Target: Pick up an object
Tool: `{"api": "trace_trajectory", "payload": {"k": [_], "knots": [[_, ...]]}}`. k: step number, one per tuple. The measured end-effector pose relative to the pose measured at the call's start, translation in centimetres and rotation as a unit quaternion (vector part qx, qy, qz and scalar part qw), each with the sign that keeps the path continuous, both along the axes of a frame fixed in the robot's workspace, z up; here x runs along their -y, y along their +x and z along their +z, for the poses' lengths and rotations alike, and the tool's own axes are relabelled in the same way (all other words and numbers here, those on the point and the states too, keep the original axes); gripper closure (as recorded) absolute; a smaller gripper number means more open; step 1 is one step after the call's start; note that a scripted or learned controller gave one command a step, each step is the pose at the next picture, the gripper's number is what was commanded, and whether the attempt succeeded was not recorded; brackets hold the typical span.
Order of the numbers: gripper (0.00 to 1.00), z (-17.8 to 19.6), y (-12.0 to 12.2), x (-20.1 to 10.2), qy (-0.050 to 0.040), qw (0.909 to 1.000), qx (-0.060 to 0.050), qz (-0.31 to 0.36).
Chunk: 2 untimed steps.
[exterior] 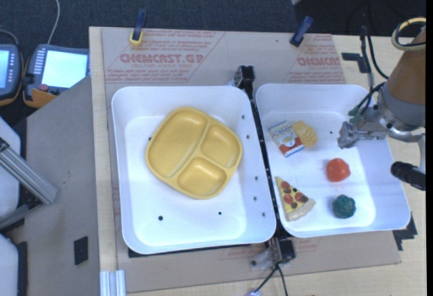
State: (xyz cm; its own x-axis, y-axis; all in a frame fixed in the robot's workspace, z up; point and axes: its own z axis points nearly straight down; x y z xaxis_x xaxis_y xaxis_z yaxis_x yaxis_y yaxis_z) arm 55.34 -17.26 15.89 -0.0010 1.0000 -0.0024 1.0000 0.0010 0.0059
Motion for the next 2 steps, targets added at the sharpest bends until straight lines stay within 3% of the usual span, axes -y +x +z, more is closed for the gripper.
{"api": "trace_trajectory", "payload": {"k": [1,2], "knots": [[1.00,5.4,0.2,0.0,-0.0003,1.0000,0.001,0.000],[1.00,5.8,0.4,-4.5,0.0022,1.0000,-0.003,0.002]]}}
